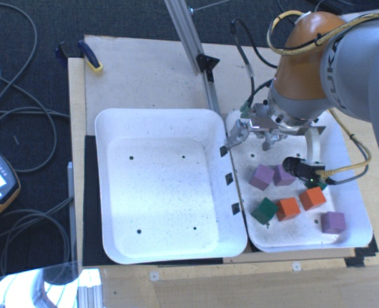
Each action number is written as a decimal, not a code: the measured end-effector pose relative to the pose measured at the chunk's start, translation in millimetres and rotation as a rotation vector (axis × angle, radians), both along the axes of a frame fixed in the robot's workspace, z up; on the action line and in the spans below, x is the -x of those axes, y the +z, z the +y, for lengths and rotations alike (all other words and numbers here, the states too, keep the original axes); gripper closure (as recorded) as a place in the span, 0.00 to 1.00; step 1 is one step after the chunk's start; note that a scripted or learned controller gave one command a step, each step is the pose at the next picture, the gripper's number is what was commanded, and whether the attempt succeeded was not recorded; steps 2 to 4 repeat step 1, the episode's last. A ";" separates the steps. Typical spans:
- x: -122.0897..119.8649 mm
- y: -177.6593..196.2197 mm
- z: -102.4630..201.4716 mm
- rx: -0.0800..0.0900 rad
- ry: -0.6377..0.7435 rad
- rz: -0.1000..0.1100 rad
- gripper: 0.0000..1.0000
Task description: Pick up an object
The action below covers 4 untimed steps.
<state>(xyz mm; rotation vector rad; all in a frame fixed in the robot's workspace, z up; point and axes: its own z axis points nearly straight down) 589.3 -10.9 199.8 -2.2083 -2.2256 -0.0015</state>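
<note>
- While my arm (343,56) hangs over the right bin (350,236), my gripper (266,133) sits above the bin's upper left part, near the wall shared with the left bin (157,185).
- Whether it is open or closed I cannot tell from this angle; nothing is visibly held in it.
- Candidates lie below and to the right of it, apart from it: two purple blocks (262,176) side by side, a green block (264,210), two orange blocks (289,208), and a lone purple block (333,222) near the bin's lower right.
- I judge this to be the approach step, with no pick made yet.
- Next, I judge I must shift toward the nearest purple block, line up over it, and descend so it sits squarely in the grasp; its neighbour touches it, so crowding could spoil the grip.
</note>
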 end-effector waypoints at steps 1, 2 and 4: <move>3.3 0.2 -7.8 0.003 -0.007 -0.001 0.00; 3.3 0.2 -7.8 0.003 -0.007 -0.001 0.00; 3.3 0.2 -7.8 0.003 -0.007 -0.001 0.00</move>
